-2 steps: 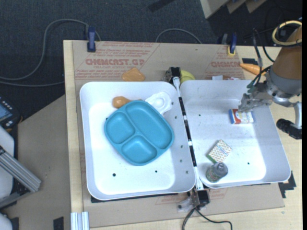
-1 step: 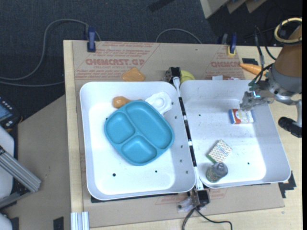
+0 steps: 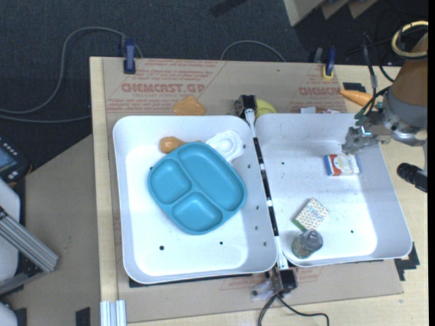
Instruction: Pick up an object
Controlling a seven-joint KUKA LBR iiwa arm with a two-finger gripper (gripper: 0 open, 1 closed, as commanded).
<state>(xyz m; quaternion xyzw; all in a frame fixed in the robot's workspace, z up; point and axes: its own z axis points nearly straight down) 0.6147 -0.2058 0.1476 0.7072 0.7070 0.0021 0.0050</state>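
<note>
In the right bin [image 3: 380, 229] lie a small red, white and blue box [image 3: 340, 166], a patterned block [image 3: 311, 214] and a grey round object [image 3: 307, 243] near the front left corner. My gripper [image 3: 353, 141] hangs at the end of the grey arm coming in from the right, just above and behind the small box. The left bin [image 3: 136, 243] holds a blue divided plate [image 3: 196, 187], a small orange piece [image 3: 170, 143] and a white cup-like item [image 3: 226, 143].
Behind the bins, on the brown board, rest an orange lump [image 3: 189, 105], a yellow object [image 3: 264, 107] and an orange wedge [image 3: 357, 96]. Blue clamps [image 3: 128, 55] hold the board's back edge. A black ridge [image 3: 264, 182] separates the bins.
</note>
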